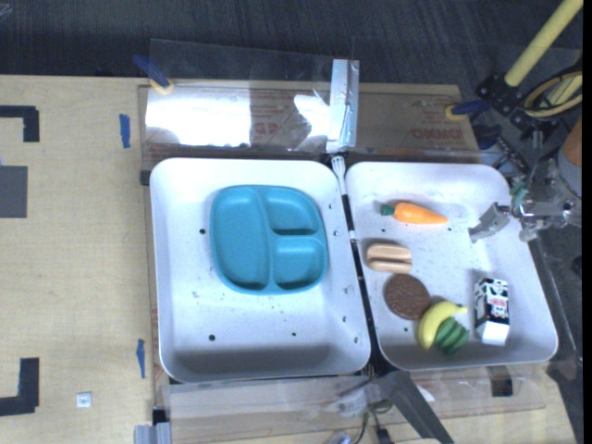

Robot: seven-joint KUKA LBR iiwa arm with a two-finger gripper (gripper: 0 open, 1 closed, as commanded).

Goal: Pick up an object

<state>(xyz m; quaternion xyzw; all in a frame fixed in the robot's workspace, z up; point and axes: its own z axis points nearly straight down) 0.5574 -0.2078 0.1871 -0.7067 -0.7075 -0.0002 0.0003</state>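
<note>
The right bin [518, 340] holds an orange carrot [418, 214] near its back, a hot dog in a bun [388, 256] below it, and a round brown cookie [406, 296]. A yellow banana with a green end [441, 326] lies at the front, beside a small milk carton [492, 310] with a cow print. My gripper [507, 218] is at the bin's right rim, to the right of the carrot and above the carton. It touches none of the objects.
The left bin [176, 322] holds a blue divided plate [269, 238]. A clear plastic sheet [250, 109] stands behind the bins. Cables and a yellow pole [546, 30] crowd the far right.
</note>
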